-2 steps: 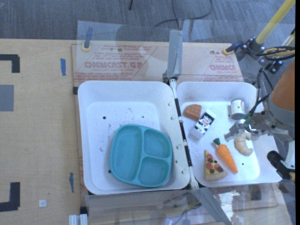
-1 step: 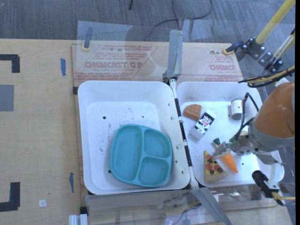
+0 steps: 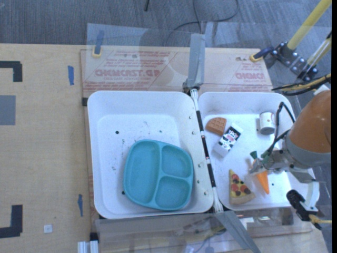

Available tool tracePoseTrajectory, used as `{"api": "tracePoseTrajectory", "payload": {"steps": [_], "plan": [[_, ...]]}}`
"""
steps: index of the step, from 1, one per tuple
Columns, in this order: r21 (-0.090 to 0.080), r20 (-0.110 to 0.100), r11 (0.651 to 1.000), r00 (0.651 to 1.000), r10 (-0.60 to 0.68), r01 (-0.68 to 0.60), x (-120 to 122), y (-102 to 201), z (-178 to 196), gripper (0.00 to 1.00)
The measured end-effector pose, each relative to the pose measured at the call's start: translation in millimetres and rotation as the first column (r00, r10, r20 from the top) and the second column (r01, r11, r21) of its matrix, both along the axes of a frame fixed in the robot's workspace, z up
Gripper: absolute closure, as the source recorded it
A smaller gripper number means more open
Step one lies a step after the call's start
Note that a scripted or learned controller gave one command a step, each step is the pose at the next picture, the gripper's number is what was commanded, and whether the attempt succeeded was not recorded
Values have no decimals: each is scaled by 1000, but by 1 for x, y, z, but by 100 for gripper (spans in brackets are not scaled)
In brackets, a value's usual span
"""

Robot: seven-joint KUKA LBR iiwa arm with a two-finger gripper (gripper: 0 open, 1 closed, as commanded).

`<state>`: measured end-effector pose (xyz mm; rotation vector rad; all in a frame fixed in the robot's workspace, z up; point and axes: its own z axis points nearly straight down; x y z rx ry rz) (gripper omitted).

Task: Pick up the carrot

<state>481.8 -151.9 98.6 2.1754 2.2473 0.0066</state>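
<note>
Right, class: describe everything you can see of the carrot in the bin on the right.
The carrot is a small orange toy, plastic-looking, tapering to a point that faces the near edge of the right bin. A bit of green shows at its upper end, under the gripper, which sits right over that end. It lies on the bin floor, just right of the pizza slice; whether they touch is unclear.
</note>
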Motion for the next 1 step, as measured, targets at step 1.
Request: {"api": "tracePoseTrajectory", "payload": {"steps": [1], "plan": [[6, -11, 915, 915, 404, -404, 49, 99, 86, 100]]}}
